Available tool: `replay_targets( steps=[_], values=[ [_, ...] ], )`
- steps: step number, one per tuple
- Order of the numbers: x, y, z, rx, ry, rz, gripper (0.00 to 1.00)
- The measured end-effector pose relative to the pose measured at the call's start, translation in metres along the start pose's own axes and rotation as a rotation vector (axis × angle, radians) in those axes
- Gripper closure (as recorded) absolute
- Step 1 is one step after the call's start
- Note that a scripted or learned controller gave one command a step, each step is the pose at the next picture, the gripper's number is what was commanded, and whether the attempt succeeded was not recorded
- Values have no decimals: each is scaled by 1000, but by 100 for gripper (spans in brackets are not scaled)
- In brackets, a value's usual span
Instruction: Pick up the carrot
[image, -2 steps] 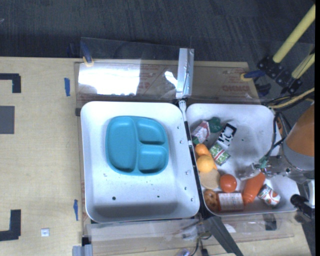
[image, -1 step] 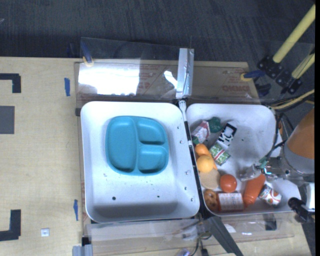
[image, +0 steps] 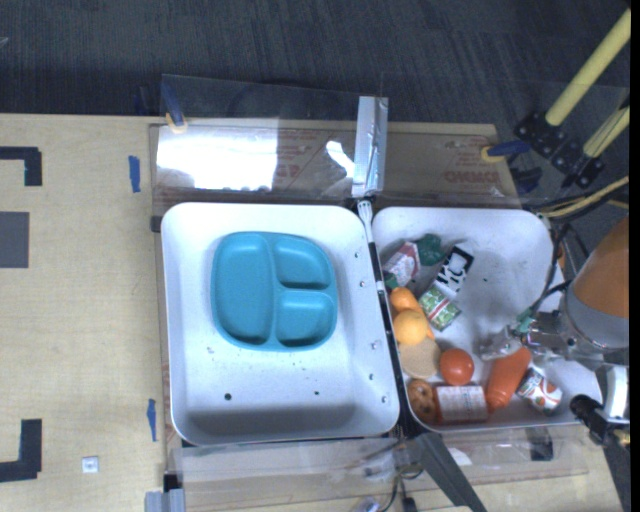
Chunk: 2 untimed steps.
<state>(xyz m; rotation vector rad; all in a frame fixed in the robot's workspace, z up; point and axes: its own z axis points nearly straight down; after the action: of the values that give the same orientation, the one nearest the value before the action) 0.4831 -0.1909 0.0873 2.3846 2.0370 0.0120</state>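
Note:
The carrot (image: 504, 378), a stubby orange-red piece, lies tilted in the front right part of the right bin (image: 500, 235), between a red tomato (image: 456, 366) and a red and white can (image: 543, 391). My gripper (image: 517, 340) hangs low over the carrot's upper end, reaching in from the right edge under the arm's orange band (image: 608, 280). Its metal tip is very close to the carrot's top, but whether it touches is unclear.
Left of the carrot the right bin is crowded: two oranges (image: 410, 327), a labelled jar (image: 461, 402), a pastry (image: 423, 400), cartons and packets (image: 441, 308). A blue divided plate (image: 272, 288) sits in the left bin (image: 190, 330).

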Motion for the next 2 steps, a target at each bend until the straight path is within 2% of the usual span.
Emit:
replay_targets(
  steps=[1,2],
  values=[
    [1,13,0,12,9,100,0],
    [22,-5,0,2,-4,163,0]
  ],
)
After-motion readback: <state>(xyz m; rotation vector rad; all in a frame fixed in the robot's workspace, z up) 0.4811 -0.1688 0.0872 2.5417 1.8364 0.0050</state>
